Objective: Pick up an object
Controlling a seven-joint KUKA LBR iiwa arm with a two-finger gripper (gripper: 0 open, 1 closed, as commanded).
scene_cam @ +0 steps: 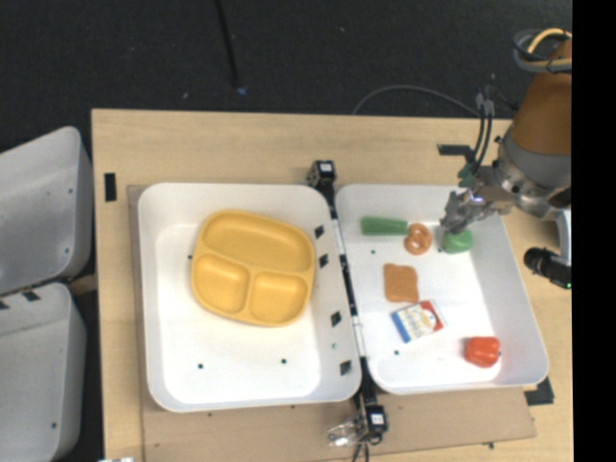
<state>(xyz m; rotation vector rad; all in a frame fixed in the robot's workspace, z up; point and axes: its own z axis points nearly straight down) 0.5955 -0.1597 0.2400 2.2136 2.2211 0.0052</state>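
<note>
The right bin [500,287] holds several small items: a long green piece [384,226], an orange ring [419,239], a round green piece [458,242], a brown slab [400,282], a blue and white packet [418,320] and a red pepper-like toy [482,351]. My gripper [456,219] reaches in from the right and hangs low at the bin's far right part, right above the round green piece and beside the orange ring. Nothing shows between its fingers.
The left bin [164,354] carries a yellow divided plate [254,267]. Black clips [339,287] line the seam between the two bins. A cable [404,92] loops over the bench behind the right bin. White panels [38,229] stand at the far left.
</note>
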